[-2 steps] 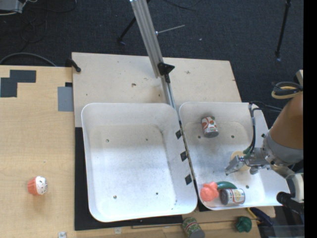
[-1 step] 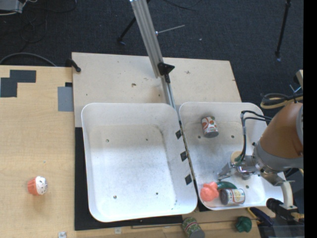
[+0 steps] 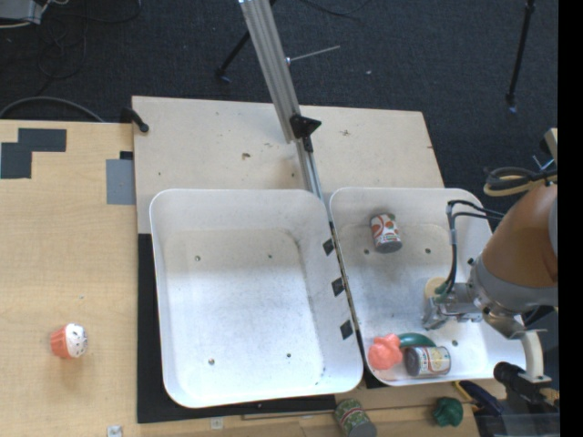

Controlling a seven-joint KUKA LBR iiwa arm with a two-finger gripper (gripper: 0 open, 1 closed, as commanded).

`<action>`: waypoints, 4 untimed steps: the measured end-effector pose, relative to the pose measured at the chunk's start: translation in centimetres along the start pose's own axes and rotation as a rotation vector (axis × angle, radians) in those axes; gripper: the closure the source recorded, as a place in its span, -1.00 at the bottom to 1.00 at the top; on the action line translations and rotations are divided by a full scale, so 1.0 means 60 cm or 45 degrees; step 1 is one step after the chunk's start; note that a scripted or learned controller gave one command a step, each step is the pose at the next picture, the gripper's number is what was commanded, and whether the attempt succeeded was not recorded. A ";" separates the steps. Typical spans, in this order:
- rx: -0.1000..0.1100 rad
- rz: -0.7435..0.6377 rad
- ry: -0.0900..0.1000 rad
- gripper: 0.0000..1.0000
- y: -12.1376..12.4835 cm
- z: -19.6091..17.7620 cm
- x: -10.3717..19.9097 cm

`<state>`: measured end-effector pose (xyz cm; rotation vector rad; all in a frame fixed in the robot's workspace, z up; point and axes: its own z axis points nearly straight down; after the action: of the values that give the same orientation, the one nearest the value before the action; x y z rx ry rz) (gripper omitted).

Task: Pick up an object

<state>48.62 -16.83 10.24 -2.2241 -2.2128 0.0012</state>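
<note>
Overhead view of the bench, pick not yet made. You see the gripper (image 3: 441, 311) at the lower right of the frame, low inside the right-hand bin (image 3: 412, 200), with the grey arm (image 3: 519, 253) and its orange band reaching in from the right edge. Whether the gripper is open or closed you cannot tell at this size, and nothing can be made out in its grasp, so treat the object as not yet picked.

Candidate objects lie in the same bin. A small can with a red label (image 3: 386, 232) lies in the upper part of the bin, well apart from the gripper. Along the bin's lower rim you find an orange-pink lump (image 3: 385, 352), a dark green object (image 3: 416, 339) just beside it, and a second can lying on its side (image 3: 428, 361). A pale yellowish thing (image 3: 436, 289) sits just above the gripper, partly hidden by it (its kind is not clear).

The left-hand bin (image 3: 182, 208) takes no part here. A red-and-white toy (image 3: 69, 341) rests on the wooden table (image 3: 55, 244) at the far left; two more items, a can (image 3: 352, 416) and a green object (image 3: 446, 411), lie below the bins at the bottom edge.

By judgement, the reach is done; closing on an object and lifting it remain.
</note>
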 end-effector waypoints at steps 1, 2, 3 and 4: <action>-0.006 -0.007 -0.003 1.00 0.007 -0.071 -0.004; -0.008 -0.009 -0.003 1.00 0.014 -0.156 0.012; -0.009 -0.008 -0.004 1.00 0.015 -0.244 0.011; -0.004 -0.013 -0.001 1.00 0.033 -0.254 0.093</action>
<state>50.66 -11.30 25.46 -2.2144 -2.2258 -0.0016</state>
